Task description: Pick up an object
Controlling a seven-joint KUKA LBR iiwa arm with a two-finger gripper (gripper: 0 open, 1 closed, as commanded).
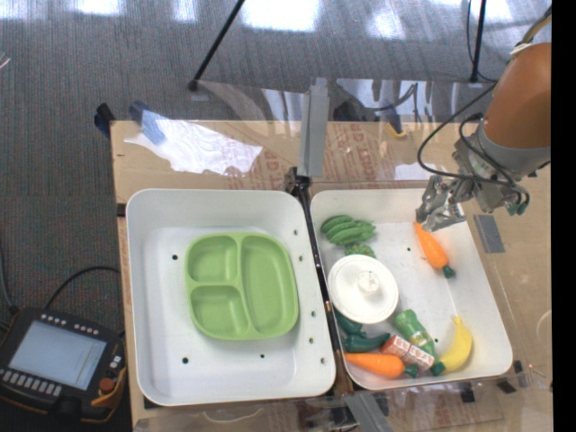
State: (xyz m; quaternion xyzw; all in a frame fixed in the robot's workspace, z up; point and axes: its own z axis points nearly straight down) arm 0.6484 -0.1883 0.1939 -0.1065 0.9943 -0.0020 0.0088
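Claw (439, 207) hovers over the right bin's (499, 331) upper right corner, just above the top of the nearer carrot (432, 247); can't tell whether it's apart or together, nothing visibly in it.

Left to right:
- Left bin (148, 241): green divided plate (241, 284) only, flat and wide, poor target.
- Right bin: green pea pods (346, 230) at top left, white round lid with knob (363, 287) in the middle, second carrot (378, 364) and a small green bottle (416, 331) crowded along the front edge, banana (457, 347) in the front right corner.

Best pick, I think: the upper carrot. It lies apart from the rest, slanted. Turn the wrist so the claw closes across its width, centre on the orange body rather than the green tip, drop straight down. Risk: it rolls, and the bin wall is close.
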